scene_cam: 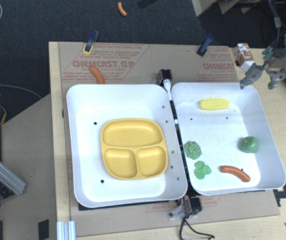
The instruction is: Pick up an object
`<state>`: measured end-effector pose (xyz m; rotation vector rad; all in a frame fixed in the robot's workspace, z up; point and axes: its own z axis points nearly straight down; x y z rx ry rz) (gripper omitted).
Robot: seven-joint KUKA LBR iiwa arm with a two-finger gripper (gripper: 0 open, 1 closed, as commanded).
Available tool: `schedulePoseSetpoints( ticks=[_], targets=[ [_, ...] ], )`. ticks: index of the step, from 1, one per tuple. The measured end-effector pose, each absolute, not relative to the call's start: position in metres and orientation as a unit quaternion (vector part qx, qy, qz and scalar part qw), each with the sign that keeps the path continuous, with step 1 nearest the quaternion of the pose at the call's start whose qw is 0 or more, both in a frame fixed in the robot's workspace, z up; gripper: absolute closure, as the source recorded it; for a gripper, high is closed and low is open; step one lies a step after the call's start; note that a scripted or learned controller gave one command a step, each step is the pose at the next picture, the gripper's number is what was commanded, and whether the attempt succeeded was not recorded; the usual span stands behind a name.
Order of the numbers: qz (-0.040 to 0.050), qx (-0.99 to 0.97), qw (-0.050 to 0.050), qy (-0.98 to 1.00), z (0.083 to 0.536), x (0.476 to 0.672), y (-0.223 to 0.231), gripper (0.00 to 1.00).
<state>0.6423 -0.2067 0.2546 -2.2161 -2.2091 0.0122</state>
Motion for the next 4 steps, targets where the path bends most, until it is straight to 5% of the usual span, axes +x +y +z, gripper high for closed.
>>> schedulePoseSetpoints(
  ticks=[1, 4],
  targets=[
    [0.0001, -0.707, 0.0, -0.707, 0.263, 0.645, -0.206, 0.0],
    [0.0014, -0.706, 0.003, -0.708, 0.122, 0.631, -0.194, 0.0]
  ],
)
